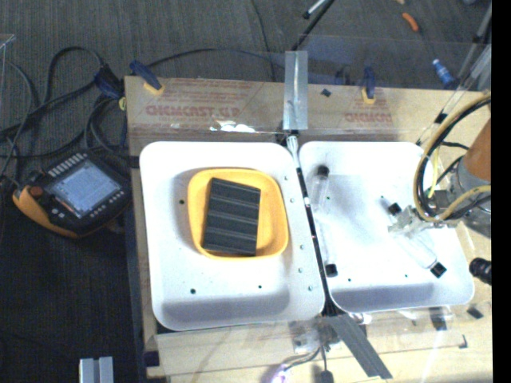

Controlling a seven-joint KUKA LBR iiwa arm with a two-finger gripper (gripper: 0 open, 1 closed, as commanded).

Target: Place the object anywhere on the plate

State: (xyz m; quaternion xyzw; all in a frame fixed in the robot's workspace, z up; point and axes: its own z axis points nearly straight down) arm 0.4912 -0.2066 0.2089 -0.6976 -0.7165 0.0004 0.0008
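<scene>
A yellow plate point(274, 214) lies in the left white bin point(223, 302). On it rests a dark grey ridged block point(232, 215), lying flat near the plate's middle. My gripper point(415, 238) hangs over the right side of the right bin point(359, 286), far from the plate. Its clear fingers end in black tips point(394, 208) that stand well apart, so it is open with nothing between them. The arm's orange band point(481, 155) shows at the right edge, with yellow and black cables point(428, 180) looping beside it.
A small dark knob point(322, 171) sits in the right bin's far left corner. A metal post point(295, 94) rises behind the seam between the bins. A teach pendant point(76, 195) lies on the floor to the left.
</scene>
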